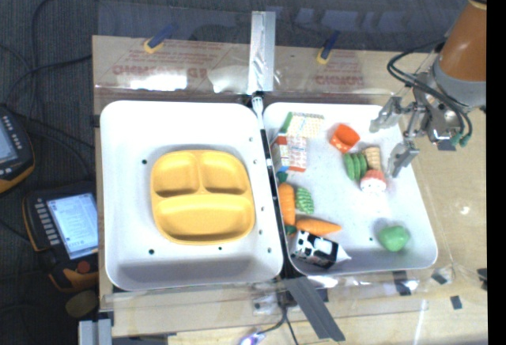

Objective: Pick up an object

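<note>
overhead, the gripper [398,135] hangs spread and unladen at the right bin's [419,213] two o'clock; the carton's [299,141] print is perhaps too blurred to read.

- Arm [466,51]: enters from the right of the camera view; the visible section is a rounded orange band with a grey collar beneath it.
- Cable [407,70]: thin and black, looped beside the grey collar.
- Gripper [394,136]: bare silver-grey metal, built from slim angular links.
- Wrist block [443,126]: compact grey housing with dark fittings and a small greenish part on its right side.
</note>
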